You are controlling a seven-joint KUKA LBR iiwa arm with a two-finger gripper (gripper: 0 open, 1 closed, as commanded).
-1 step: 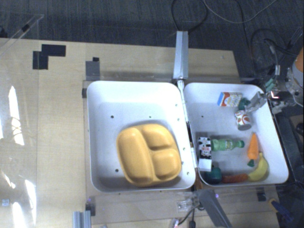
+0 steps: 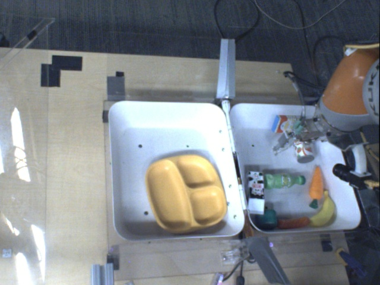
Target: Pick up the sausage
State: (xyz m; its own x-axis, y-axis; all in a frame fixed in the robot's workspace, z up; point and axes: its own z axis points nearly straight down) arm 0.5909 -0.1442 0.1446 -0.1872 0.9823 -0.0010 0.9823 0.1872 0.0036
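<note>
Yellow sectioned tray (image 2: pixel 186 191) fills the left bin (image 2: pixel 127 159). Over in the right bin (image 2: pixel 261 123): green bottle (image 2: pixel 278 181), label unreadable, plus carrot (image 2: pixel 316 183), banana (image 2: pixel 323 212), and the sausage (image 2: pixel 293 222) along the near wall. Gripper (image 2: pixel 295 140) hovers; can't tell its spread.

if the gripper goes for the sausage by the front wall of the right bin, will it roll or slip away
The sausage looks round and smooth, so it may well roll or squirt out of a pinch. It lies along the right bin's front wall, between the teal object and the banana, which probably limits rolling but leaves the gripper little room.
</note>
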